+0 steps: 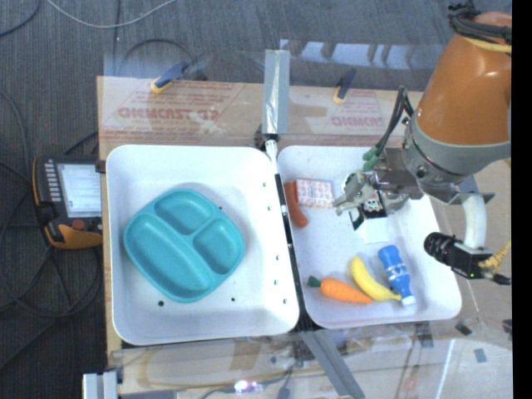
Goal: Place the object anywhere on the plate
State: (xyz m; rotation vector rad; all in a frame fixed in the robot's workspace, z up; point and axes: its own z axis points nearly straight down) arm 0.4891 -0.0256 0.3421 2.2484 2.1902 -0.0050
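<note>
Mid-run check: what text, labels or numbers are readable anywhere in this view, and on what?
Nothing reads cleanly.
Red print on the cardboard behind the bins: upside down and blurred, unreadable.
Red pattern on the small packet in the right bin: too small to read.
Screen of the handheld controller left of the bench: too blurred.
Label on the blue bottle: none legible.
</note>
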